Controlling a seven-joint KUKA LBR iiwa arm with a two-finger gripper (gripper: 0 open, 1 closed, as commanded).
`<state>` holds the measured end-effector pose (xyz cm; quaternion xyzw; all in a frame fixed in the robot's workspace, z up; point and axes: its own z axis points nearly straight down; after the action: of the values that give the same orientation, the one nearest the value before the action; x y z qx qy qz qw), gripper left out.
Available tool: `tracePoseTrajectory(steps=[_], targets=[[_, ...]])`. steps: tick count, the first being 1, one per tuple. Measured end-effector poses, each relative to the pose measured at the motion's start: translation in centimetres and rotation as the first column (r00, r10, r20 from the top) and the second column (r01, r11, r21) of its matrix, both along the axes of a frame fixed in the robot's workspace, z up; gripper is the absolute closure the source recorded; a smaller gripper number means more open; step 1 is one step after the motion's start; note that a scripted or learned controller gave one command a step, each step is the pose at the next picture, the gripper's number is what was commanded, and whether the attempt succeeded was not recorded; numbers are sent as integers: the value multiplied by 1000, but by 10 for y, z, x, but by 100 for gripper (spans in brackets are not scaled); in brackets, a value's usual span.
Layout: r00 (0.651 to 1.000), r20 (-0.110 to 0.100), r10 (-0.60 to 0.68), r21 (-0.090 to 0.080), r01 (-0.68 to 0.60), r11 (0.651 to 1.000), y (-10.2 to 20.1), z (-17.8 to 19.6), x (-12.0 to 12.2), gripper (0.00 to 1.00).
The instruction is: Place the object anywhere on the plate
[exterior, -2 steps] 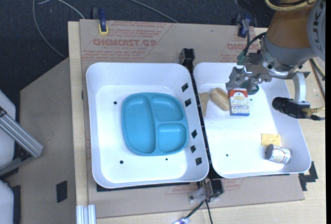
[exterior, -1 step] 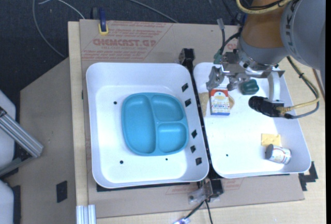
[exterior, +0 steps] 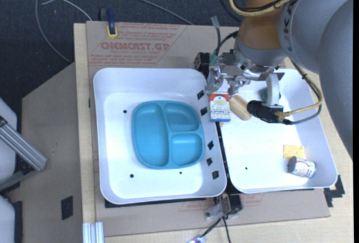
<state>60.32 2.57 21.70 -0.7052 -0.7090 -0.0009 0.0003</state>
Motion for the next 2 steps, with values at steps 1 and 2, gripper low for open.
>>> tracePoseTrajectory(steps=[1,2], targets=[[1000,1,1,1,-1,1000,54,14,6,100],[1000,0,-2,0,2,1000,86,3,17,100]])
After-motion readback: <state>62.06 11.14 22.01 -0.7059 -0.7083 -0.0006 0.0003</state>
